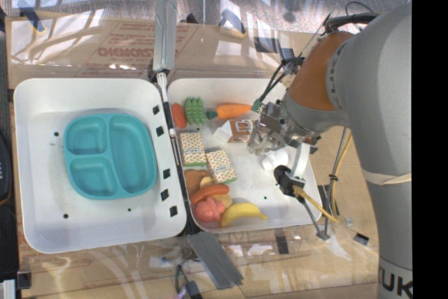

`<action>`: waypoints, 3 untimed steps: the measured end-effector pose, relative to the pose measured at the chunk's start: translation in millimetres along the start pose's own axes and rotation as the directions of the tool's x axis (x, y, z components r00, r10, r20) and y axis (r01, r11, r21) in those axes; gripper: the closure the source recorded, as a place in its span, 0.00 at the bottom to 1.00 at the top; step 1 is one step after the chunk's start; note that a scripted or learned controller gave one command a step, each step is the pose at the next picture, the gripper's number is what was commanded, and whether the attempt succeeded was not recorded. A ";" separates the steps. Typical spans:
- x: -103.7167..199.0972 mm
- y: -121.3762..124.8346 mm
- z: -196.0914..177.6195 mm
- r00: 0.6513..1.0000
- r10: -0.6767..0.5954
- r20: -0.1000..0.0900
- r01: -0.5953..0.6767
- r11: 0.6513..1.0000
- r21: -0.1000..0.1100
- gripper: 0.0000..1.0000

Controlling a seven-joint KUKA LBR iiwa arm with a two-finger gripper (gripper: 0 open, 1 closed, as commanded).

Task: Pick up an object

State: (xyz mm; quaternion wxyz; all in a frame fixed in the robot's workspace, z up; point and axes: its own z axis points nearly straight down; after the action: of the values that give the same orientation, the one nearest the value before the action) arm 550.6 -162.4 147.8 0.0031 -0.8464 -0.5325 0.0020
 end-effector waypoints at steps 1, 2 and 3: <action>59.7 -44.3 -48.8 0.974 -0.227 0.001 0.227 0.974 -0.002 1.00; 59.5 -44.3 -48.6 0.974 -0.226 0.002 0.226 0.974 -0.002 0.00; 28.8 -83.9 56.7 0.931 -0.365 0.000 0.365 0.931 -0.008 0.00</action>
State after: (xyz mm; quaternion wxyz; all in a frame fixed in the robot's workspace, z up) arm 487.1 -99.9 91.7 0.0005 -0.7329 -0.6804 -0.0011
